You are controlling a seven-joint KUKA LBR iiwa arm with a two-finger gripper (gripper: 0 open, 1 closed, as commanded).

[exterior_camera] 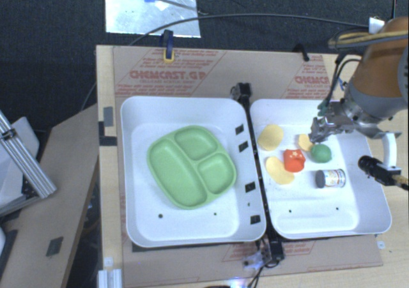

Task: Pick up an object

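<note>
The right white bin (319, 216) holds several small objects: a yellow round piece (271, 136), a second yellow piece (278, 170), a red-orange object (294, 161), a green ball (320, 152), a small yellow bit (305, 143) and a small can (330, 179) lying on its side. My gripper (317, 132) hangs low over the bin's upper right part, just above the green ball and the small yellow bit. Its tips are dark and small in this view.
The left white bin (144, 216) holds a green divided plate (190, 166). Black clips (243, 146) run along the seam between the bins. The arm's orange band (377, 69) and a black fitting (377, 170) stand over the right bin's right side.
</note>
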